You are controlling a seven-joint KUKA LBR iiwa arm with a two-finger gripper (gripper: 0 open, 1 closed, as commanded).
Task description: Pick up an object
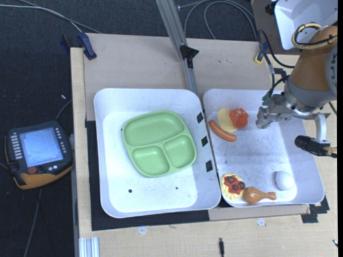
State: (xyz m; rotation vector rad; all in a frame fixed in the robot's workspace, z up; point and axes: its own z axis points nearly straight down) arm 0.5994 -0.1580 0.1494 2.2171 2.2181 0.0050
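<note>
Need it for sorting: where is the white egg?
The smooth white egg lies in the right white bin, near its front right corner, just right of the brown drumstick.

Single fixed overhead camera, slanted down on both bins (107, 159).

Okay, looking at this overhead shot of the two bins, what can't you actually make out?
- End effector, camera view: too small and blurred to read its grip state.
- Arm, camera view: cut off by the right and top edges.
- Yellow toy, right bin: partly hidden by the red toy; shape unclear.
- Handheld controller: screen text too small to read.
</note>
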